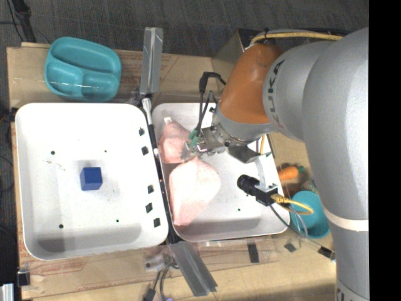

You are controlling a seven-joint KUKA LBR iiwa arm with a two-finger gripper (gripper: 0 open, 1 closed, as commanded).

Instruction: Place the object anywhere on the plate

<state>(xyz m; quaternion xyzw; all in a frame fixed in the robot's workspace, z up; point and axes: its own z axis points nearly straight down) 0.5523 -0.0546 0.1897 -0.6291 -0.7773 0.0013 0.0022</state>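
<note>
Plate was pink, in the right bin | blue block sat in the left bin | my tool hung above the plate.

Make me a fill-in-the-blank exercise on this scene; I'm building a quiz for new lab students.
1. The blue cube lies in the ____ bin as the camera sees it.
2. The pink plate lies in the ____ bin.
3. The teal tray sits on the bench beyond the bin holding the ____.

Missing words: left; right; blue cube
</note>
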